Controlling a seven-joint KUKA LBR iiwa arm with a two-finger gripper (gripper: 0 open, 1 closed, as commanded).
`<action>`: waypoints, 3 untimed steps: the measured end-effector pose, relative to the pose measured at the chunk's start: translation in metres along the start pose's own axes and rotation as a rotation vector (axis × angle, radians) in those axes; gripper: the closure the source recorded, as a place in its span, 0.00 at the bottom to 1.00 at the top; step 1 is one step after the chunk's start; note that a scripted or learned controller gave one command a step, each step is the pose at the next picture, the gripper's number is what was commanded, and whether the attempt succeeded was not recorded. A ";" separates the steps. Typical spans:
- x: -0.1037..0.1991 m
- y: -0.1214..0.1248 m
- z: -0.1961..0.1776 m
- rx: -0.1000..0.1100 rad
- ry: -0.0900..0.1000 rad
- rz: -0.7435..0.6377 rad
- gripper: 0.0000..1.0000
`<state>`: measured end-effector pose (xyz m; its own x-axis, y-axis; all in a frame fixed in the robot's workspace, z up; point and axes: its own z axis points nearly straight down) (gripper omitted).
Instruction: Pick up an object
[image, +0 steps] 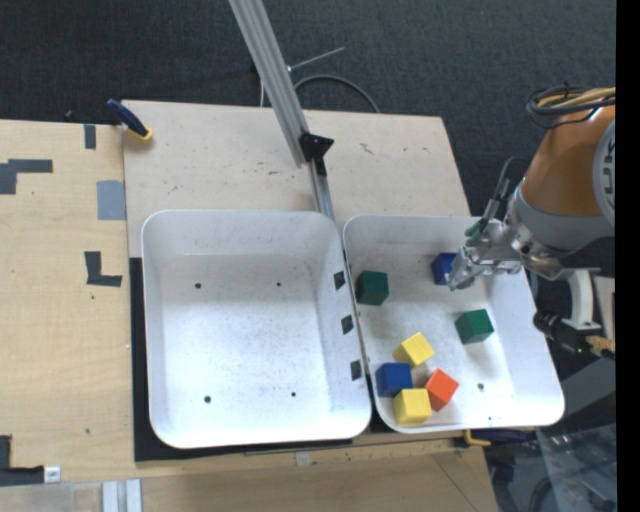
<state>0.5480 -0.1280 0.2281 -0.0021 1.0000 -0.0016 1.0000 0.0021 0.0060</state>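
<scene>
The gripper (463, 274) sits low in the right bin (520, 395), at its 1 o'clock area, touching or just beside a blue cube (443, 268) at the gripper's 9 o'clock. Whether it is clenched or released cannot be told from this view.

Procedure, as judged:
1. Centre the tool over the blue cube before closing.
2. Lift straight up, clear of the bin wall.

Alternatives: a green cube (474, 326) at 6 o'clock and another green cube (372, 287) at 9 o'clock stand apart; the cluster near the front touches, so avoid it.

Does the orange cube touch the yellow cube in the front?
Touching: in the camera view the orange cube presses against the front yellow cube, no gap.
</scene>
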 end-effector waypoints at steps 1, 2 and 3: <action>0.000 0.001 -0.044 0.002 0.000 0.000 1.00; 0.049 -0.011 -0.032 0.008 0.003 -0.003 1.00; 0.102 -0.010 -0.016 0.009 0.003 -0.004 1.00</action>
<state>0.5372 -0.0264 0.2439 -0.0061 1.0000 0.0015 1.0000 0.0061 -0.0031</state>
